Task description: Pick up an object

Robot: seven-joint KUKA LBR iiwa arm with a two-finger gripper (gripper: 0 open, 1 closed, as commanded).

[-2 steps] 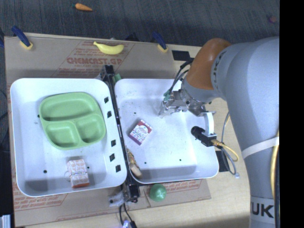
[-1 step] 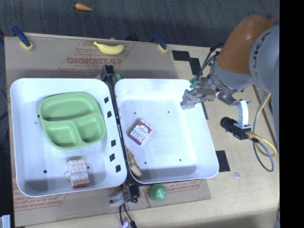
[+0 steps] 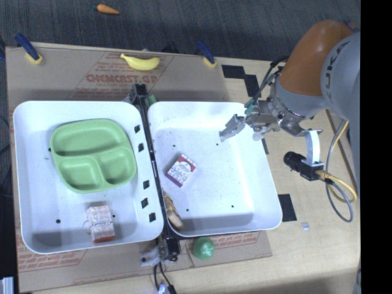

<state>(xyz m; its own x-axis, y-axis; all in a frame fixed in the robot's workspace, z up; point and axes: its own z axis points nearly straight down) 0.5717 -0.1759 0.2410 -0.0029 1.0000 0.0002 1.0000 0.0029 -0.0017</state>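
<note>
In the camera view, the grey arm [image 3: 324, 60] with the orange band is reaching in from the right side of the worktop [image 3: 306, 250]. Its end effector [image 3: 233, 128] is hanging over the far right part of the right bin [image 3: 257, 188], near the far rim, and nothing is sitting between its fingers. Whether the fingers are apart or together, I cannot tell, because they are small and blurred here.

A small red and white packet [image 3: 181, 171] is lying flat on the floor of the right bin, toward its left side and about midway between the far and near rims. It is well apart from the end effector. A small brownish thing [image 3: 172, 214] is resting in the near left corner of this bin, against the wall; what it is I cannot tell.

In the left bin [image 3: 24, 164], a green tray [image 3: 93, 154] with three compartments is lying in the middle and far part. A small wrapped box [image 3: 100, 223] is lying near the near rim, just beside the tray.

Outside the bins, a yellow banana [image 3: 141, 61] is lying on the brown cardboard [image 3: 92, 75] by the far edge of the worktop. A green ball [image 3: 203, 248] is sitting on the cardboard by the near edge, just in front of the right bin. An orange carrot [image 3: 108, 8] is lying on the dark floor [image 3: 184, 11] beyond the far edge.
</note>
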